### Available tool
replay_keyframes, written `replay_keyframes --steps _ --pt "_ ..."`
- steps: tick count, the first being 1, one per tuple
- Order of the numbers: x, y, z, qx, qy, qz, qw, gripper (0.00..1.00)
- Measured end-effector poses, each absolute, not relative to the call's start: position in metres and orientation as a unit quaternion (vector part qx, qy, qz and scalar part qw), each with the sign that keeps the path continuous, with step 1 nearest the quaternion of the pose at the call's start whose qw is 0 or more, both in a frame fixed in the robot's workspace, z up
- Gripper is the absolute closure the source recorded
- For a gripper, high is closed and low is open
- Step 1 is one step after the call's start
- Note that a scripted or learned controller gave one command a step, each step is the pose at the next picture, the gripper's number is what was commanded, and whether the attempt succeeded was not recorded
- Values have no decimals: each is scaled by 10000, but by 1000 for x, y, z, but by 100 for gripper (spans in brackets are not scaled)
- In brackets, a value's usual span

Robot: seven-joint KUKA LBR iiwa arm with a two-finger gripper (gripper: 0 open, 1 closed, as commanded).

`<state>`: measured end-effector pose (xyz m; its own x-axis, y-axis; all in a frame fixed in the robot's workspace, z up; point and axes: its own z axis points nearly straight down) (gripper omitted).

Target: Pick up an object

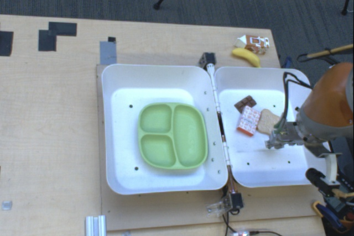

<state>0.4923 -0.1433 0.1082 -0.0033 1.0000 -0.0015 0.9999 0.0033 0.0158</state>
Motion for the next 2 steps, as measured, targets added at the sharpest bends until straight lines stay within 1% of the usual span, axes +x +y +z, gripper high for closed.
replay_keyframes --steps 1,2 --pt "492 -143 108 7056 7085 49 61 0" --pt "494 -143 119 7053 7088 61 70 100"
